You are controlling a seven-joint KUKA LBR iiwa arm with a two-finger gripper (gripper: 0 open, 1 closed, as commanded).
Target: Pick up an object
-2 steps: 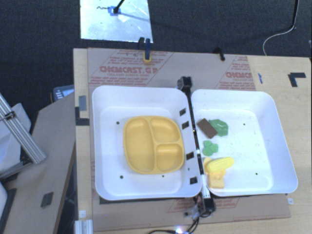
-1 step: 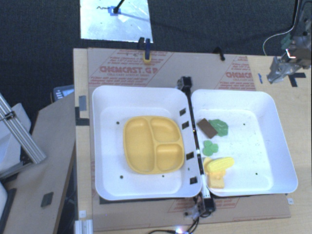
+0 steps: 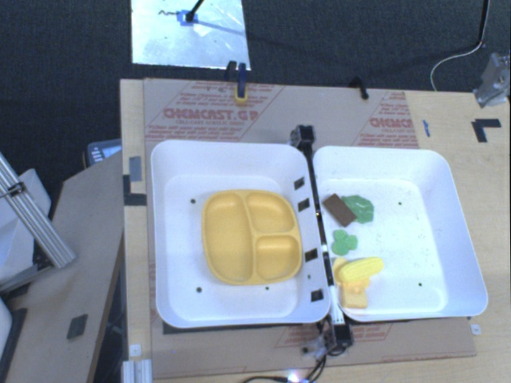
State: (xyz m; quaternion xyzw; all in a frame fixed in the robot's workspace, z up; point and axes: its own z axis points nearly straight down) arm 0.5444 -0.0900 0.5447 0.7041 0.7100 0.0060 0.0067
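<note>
Tray (image 3: 251,238) sits in left bin (image 3: 174,214) — right bin (image 3: 431,222) holds toy foods (image 3: 357,268) — hand's state cannot be told.

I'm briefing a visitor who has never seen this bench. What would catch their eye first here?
The big yellow divided plate lying flat in the left bin stands out first. Next comes the small cluster of toy food along the left side of the right bin: a brown block touching a green piece, a green leafy piece, and yellow corn near the front.

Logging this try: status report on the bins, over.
Small toys clustered at right bin left side: brown block, green pieces, corn cob. Yellow tray in left bin. Nothing covering them.
</note>
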